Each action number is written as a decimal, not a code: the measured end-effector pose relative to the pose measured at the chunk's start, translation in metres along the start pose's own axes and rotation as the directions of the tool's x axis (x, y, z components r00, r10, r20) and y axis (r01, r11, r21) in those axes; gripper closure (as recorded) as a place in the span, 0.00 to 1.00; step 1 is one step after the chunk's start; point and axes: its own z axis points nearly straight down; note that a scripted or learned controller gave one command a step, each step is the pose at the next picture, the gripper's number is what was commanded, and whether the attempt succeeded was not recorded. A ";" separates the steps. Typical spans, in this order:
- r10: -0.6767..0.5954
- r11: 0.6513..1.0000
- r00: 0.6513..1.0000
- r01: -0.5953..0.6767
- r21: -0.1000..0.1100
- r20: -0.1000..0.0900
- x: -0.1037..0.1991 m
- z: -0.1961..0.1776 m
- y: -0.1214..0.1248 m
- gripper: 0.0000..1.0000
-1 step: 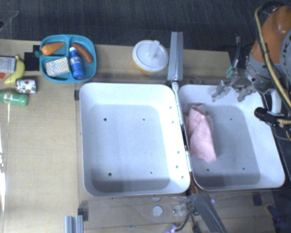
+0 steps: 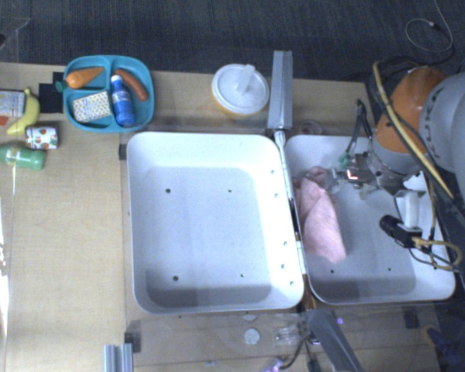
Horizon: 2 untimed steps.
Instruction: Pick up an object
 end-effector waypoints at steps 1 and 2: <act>-0.027 1.000 1.000 0.027 0.000 0.002 -0.051 -0.020 0.058 0.00; -0.228 0.974 0.974 0.228 0.001 0.003 0.022 0.010 0.060 0.00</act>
